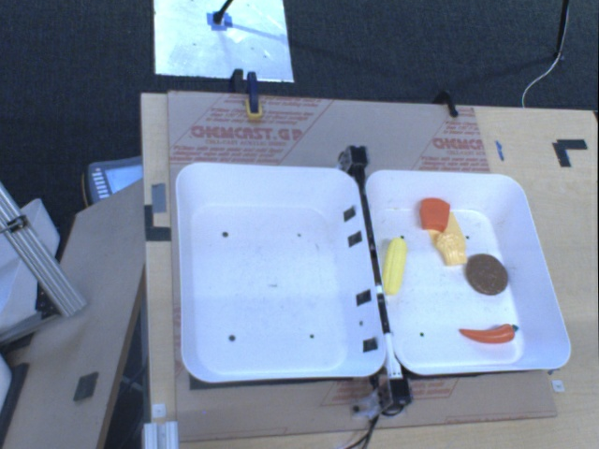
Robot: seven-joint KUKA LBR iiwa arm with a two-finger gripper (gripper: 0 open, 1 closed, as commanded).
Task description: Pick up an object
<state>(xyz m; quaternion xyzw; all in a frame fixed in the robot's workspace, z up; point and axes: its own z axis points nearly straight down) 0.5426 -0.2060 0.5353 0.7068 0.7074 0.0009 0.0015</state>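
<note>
Two shallow white bins are set side by side on a brown sheet [309, 129] printed "CHEMCAST GP", which lies on the wooden bench [538, 129].

The left bin [187, 279] is seen with only small dark holes in its floor.

Five objects are recorded in the right bin [554, 330]:
- A yellow elongated piece [395, 265], possibly a toy corn cob, lies lengthwise near the bin's left wall, just beside the seam between the bins.
- An orange-red block [433, 213] sits at the far side, about mid-width.
- A pale yellow object [452, 243] is touching the near edge of the orange-red block; its exact kind cannot be told.
- A brown disc [487, 274] lies flat just to the near right of the pale yellow object, close to it or touching.
- A red-orange chili pepper [488, 335] lies crosswise near the near wall, apart from the others, its dark stem end pointing right.

Small black clips [356, 239] are spaced along the seam between the bins. A yellow clamp [254, 110] is fixed on the far edge of the sheet. Beyond the bench, a bare metal plate [223, 26] lies on the dark floor with a small blue fitting on it. A slanted aluminium rail [37, 265] is seen at the left edge.

Gripper state: cannot be told from this view. No object is seen lifted; all five rest on the floor of the right bin.
</note>
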